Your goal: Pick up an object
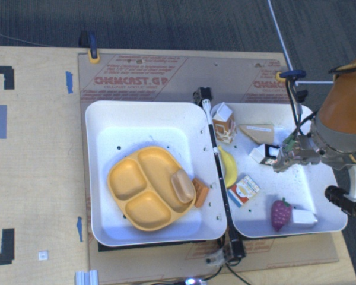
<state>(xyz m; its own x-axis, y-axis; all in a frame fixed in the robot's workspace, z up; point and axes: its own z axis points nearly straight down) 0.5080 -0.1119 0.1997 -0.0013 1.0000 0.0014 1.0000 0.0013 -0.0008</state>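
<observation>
Camera view: banana (pixel 228 166) lies lengthwise along the divider; end effector (pixel 283 161) (grip state unclear) hovers nearby.

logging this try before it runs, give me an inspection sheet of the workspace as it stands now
surface: bench with two white bins, left bin and right bin, side by side on a printed board
job's things: right bin holds a carton, banana, wedge, small box, grapes, white block
clutter: left bin holds a yellow tray with a bread piece on it and an orange piece at its edge
grippers: tool over the right bin, nothing seen between its fingers
cables: white line from above; black cable at the arm
surroundings: clamps, blue tape, dark floor
</observation>
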